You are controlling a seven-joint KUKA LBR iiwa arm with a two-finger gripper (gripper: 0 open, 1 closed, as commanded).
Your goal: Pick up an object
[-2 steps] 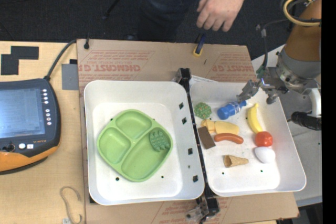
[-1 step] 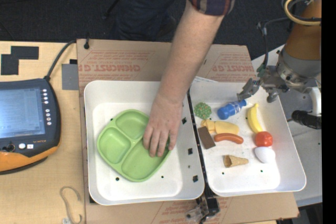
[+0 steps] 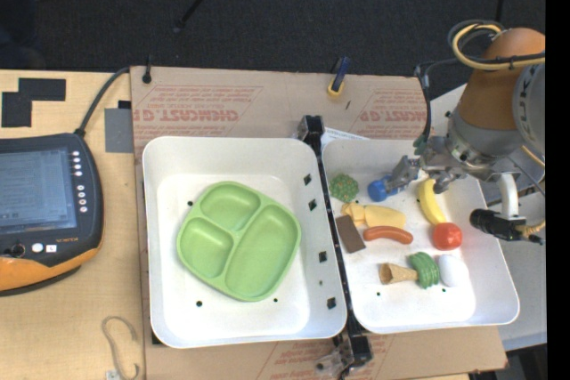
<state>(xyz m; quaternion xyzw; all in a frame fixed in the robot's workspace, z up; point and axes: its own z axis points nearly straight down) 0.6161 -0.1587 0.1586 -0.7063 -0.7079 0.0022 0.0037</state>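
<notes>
Hovering over the upper part of the right bin (image 3: 499, 316), the end effector (image 3: 426, 169) hangs from the grey arm (image 3: 499, 93) that reaches in from the right, its metal tip pointing left toward a small blue object (image 3: 378, 189). How wide it stands cannot be told from this slanted view, and nothing can be seen gripped in it. It sits just beside the blue object and the yellow banana (image 3: 433, 202), so either of these looks like the likeliest target; that is a judgement from its position only.

The task's candidates all lie loose on the floor of the right bin. Below the banana is a red tomato-like ball (image 3: 447, 236). Toward the middle lie a pale yellow wedge (image 3: 381, 215), an orange-red sausage (image 3: 388, 235) and a brown slab (image 3: 350, 235) tilted against the divider side. A green broccoli piece (image 3: 345, 187) sits near the bin's upper left corner. Lower down are a cone with a green top (image 3: 411, 271) and a white piece (image 3: 452, 271) just beside it.

The objects are crowded, several touching or nearly so, which could make a clean approach hard: closing on one may nudge its neighbour. The banana lies close under the arm's own hardware, partly shaded by it.

The left bin (image 3: 169, 182) holds a green divided plate (image 3: 239, 238), well apart from the action. On the table (image 3: 53, 316) to the far left rests a tablet-like pendant (image 3: 43, 200), clear of the arm's reach path.
</notes>
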